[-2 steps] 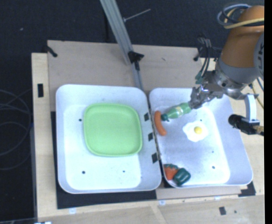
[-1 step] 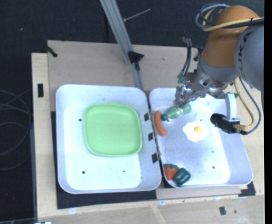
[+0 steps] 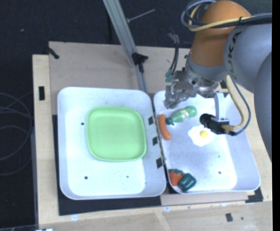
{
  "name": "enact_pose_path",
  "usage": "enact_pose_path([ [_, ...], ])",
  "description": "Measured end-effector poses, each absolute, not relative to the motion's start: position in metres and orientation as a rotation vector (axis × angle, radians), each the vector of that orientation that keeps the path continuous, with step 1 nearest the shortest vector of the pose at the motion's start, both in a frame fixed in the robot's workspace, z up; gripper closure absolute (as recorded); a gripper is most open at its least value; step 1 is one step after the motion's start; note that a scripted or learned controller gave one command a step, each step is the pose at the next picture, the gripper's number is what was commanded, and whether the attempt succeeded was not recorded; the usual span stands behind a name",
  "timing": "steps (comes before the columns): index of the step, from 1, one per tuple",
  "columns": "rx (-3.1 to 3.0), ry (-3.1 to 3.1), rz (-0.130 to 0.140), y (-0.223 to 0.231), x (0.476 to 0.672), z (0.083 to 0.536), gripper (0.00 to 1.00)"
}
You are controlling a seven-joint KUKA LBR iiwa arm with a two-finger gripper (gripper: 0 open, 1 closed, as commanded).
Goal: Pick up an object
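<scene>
Nearest you, a teal block [image 3: 187, 181] idles while your end effector [image 3: 174, 100], grip state impossible to tell, hangs just far-left of the green bottle [image 3: 183, 114], lying left-right.

— In the right bin [image 3: 226, 177]?
— Pale green bottle [image 3: 183, 114] lying on its side near the far edge. Orange sausage [image 3: 164, 127] lying lengthwise along the left wall. Fried egg [image 3: 201, 135], flat, about mid-bin.
— Near corner?
— Small red piece [image 3: 175, 176] touching a dark green block [image 3: 187, 181], at the near-left corner.
— Left bin [image 3: 72, 177]?
— Light green square plate [image 3: 116, 133], flat, centred.
</scene>
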State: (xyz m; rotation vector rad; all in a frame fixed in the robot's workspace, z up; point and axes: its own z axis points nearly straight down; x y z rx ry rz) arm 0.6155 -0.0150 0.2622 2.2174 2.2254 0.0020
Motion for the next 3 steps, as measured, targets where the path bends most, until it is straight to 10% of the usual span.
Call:
enact_pose_path([
  [2,2.219,2.224,-0.001,0.081,0.622,0.247,1.0],
  [3,2.221,2.221,0.0,0.079,0.622,0.248,0.0],
])
